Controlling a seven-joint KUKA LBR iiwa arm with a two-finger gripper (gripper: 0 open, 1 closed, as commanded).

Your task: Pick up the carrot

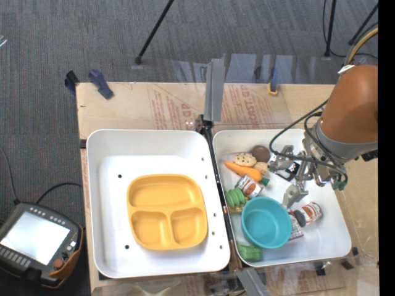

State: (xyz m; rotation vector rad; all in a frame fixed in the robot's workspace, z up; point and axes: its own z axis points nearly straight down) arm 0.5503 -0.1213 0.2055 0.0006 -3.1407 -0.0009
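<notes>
The carrot (242, 169) is orange with a green tip and lies slantwise in the upper left part of the right bin (336, 227), between a cookie and a small can. My gripper (295, 193) hangs over the middle of the right bin, to the right of the carrot and a little nearer the front. It sits just above the rim of a teal bowl (265, 222). Nothing of the carrot lies at the gripper. The arm's orange band (353, 103) is above and to the right.
Around the carrot are a cookie (244, 160), a brown disc (260, 152), a small can (250, 186) and a green toy (235, 198). Another can (308, 213) lies right of the bowl. A green piece (250, 251) is at the bin's front. The left bin holds a yellow divided plate (166, 212).
</notes>
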